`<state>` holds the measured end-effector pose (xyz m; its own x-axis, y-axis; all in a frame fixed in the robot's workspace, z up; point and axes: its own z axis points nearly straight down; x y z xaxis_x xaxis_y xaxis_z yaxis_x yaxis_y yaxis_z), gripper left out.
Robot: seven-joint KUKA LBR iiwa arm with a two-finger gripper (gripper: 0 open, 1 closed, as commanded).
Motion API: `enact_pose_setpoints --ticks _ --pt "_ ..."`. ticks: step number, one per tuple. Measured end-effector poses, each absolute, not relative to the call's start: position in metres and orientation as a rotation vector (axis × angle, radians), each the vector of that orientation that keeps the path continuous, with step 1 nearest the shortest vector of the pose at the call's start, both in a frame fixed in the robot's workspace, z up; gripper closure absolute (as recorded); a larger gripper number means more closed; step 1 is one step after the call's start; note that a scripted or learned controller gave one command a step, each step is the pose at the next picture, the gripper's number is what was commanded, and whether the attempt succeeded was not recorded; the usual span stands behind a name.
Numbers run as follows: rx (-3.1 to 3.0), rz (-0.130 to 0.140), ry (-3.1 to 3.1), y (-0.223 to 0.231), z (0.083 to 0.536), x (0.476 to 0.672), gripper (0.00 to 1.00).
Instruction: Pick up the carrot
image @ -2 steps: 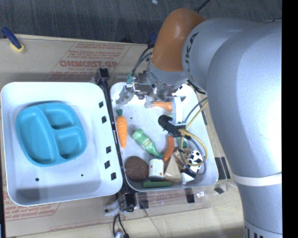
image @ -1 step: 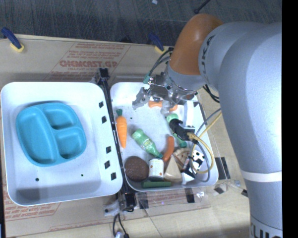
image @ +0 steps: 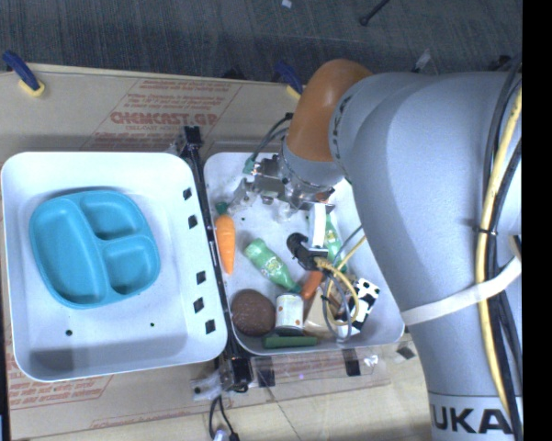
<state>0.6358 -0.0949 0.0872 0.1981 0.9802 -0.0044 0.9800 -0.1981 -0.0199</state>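
The carrot is orange with a green top. It lies lengthwise along the left wall of the right bin, its top pointing to the back. My gripper hangs over the back of that bin, just behind and to the right of the carrot's top, under the orange-banded wrist. Nothing shows in its hold. The arm's grey bulk hides the bin's right side.
Beside the carrot lie a green bottle, a brown round lump, a small white can, a short orange piece and a black-and-white item. The left bin bears a blue divided plate.
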Motion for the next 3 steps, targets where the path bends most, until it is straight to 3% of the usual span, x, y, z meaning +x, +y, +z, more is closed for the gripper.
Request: enact_pose_setpoints --ticks 1,2,3 --pt "-2.414 0.022 -1.991 -0.094 0.101 0.638 1.00" --pt "-2.414 0.023 -1.991 -0.094 0.101 0.638 0.00" --pt "-2.534 0.018 -1.839 -0.090 0.091 0.623 0.00"
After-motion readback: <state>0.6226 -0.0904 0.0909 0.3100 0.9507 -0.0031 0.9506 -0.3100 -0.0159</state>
